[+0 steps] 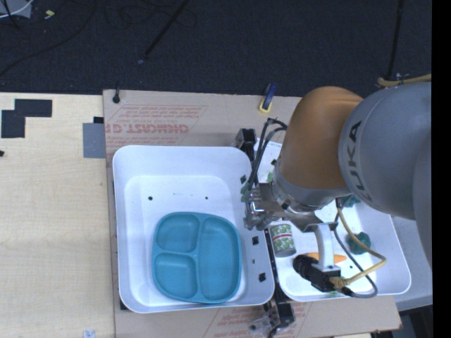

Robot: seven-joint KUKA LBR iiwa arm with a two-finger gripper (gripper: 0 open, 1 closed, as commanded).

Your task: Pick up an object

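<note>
Hovering low over the right bin [398, 273], my gripper [282, 225]; finger state I cannot tell. Can [283, 238] beneath, tray [197, 258] lower centre.

Left bin [134, 189]: smooth white plastic with a soft sheen, its rim catching light. Inside it, a teal divided tray [197, 256] of matt-to-satin moulded plastic. Right bin [394, 273]: the same glossy white plastic. Tabletop [49, 224]: pale wood-grain board, matt; beneath the bins lies a brown cardboard sheet [162, 122] with printed red lettering, dull and fibrous. Arm: grey painted casing [394, 153], smooth and semi-gloss, with an orange band [317, 146] of like finish. A small can [283, 238] in the right bin bears what appears to be a printed paper label, though the view is too coarse to be sure. Far floor [211, 34]: dark, rough carpet-like textile.
</note>
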